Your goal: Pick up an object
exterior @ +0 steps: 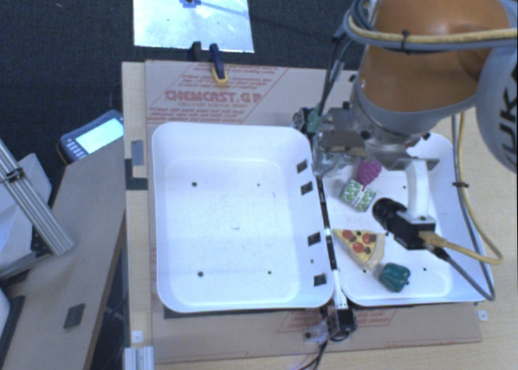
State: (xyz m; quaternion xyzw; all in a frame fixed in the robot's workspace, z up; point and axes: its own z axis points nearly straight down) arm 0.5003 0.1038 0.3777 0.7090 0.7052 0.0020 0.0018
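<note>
Rightward, the arm (429,53) crowds the right bin's (453,283) far edge; jaws' state cannot be told.

The table (137,198) carries a brown cardboard sheet (214,93) with red lettering. On that sheet two shallow white bins sit side by side, touching along their inner rims: the left bin (235,219) at nine o'clock, the right bin (437,283) at three o'clock. A black-and-yellow clamp (217,65) grips the sheet's twelve o'clock edge.
</note>
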